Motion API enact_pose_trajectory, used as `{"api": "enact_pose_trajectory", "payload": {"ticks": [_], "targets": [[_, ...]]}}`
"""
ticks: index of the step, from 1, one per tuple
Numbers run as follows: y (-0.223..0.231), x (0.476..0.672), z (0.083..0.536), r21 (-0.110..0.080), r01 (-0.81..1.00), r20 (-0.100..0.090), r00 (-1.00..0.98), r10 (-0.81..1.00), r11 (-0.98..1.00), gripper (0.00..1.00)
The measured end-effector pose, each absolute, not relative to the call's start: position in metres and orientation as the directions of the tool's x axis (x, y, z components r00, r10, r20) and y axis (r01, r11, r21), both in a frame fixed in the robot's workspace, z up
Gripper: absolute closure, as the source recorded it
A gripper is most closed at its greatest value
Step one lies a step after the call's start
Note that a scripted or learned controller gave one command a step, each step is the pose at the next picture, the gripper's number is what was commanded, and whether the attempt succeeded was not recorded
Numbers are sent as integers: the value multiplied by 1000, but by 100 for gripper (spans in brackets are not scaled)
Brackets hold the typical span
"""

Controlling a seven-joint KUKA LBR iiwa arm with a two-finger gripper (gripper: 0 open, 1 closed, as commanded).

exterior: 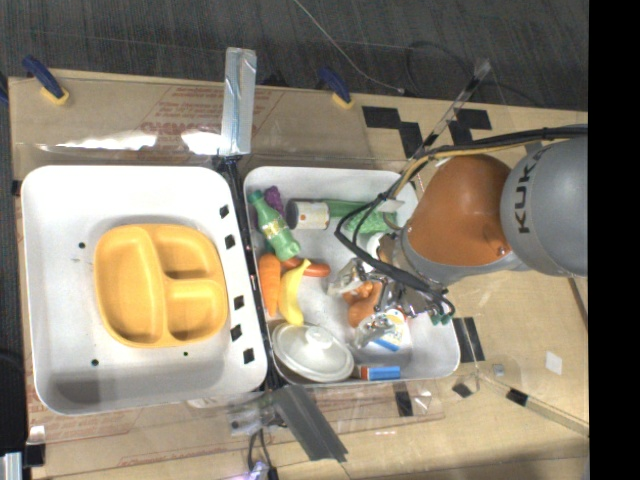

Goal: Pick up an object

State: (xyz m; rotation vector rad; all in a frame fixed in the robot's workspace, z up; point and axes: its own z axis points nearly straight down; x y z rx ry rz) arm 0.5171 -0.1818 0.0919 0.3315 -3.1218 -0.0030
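The right bin (330, 175) holds a jumble of objects. My gripper (378, 298) reaches down into its right half, below the orange wrist band (455, 218). It sits directly over a small orange object (357, 309) and a white packet with blue print (388, 334). The arm's cables and body hide how the gripper meets them. To the left lie a green bottle (272, 223), a carrot (270, 280), a banana (291, 294) and a white cylinder (310, 214). A white round lid (313, 351) rests at the front.
A red and blue marker (380, 373) lies against the right bin's front wall. The left bin (60, 188) holds a yellow divided plate (160, 281). Black cables (360, 230) loop over the right bin's back half. A taped post (238, 98) stands behind the bins.
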Motion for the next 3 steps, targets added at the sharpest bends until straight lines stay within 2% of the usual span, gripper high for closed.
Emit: {"api": "enact_pose_trajectory", "payload": {"ticks": [1, 2, 3], "targets": [[-182, 529, 93, -1, -248, -3, -969, -248, 969, 0], [-188, 531, 93, -3, -370, -5, -929, -371, 929, 0], [-173, 532, 92, 1, -401, 0, -916, -401, 916, 0]]}}
